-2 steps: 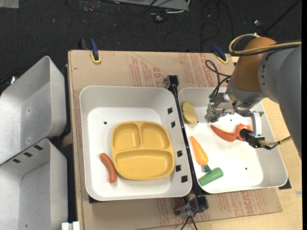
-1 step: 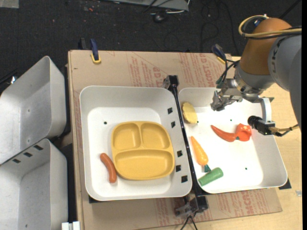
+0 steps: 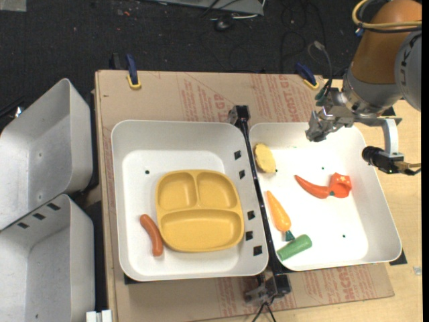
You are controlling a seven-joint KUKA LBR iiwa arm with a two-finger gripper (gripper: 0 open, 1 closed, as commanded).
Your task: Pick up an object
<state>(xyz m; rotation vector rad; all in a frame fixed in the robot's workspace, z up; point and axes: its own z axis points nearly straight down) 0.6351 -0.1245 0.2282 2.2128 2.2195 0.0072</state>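
A brown board (image 3: pixel 201 96) covers the desk; dark speckled floor (image 3: pixel 60 39) lies toward twelve o'clock, with loose cables (image 3: pixel 295 42) there.

Two white bins (image 3: pixel 127 139) sit side by side on a cardboard sheet (image 3: pixel 201 92). Spare white bins (image 3: pixel 47 139) lie at left

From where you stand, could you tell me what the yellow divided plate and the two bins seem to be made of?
The yellow divided plate looks like moulded plastic: one even colour, rounded compartment walls, a soft matte sheen. The left bin and right bin also look like plastic, thin and smooth white with curved rims, though coated metal cannot be ruled out from this view.
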